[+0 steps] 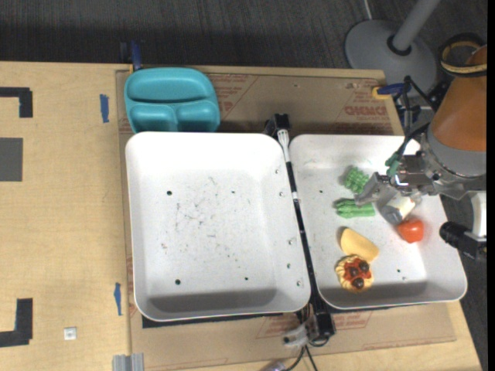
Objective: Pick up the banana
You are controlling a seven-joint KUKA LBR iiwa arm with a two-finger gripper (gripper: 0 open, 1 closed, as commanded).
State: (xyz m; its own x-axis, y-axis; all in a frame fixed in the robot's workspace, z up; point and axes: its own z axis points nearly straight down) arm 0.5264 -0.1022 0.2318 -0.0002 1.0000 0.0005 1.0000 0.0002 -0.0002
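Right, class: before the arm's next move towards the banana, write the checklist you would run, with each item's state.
1. Banana found: cannot tell; the yellow piece in the right bin is the likeliest.
2. Gripper inside that bin: ok.
3. Gripper above the yellow piece: not ok; it hangs by the green toys.
4. Room around the piece: not ok; the round topped toy touches it.
5. Red ball apart from it: ok.
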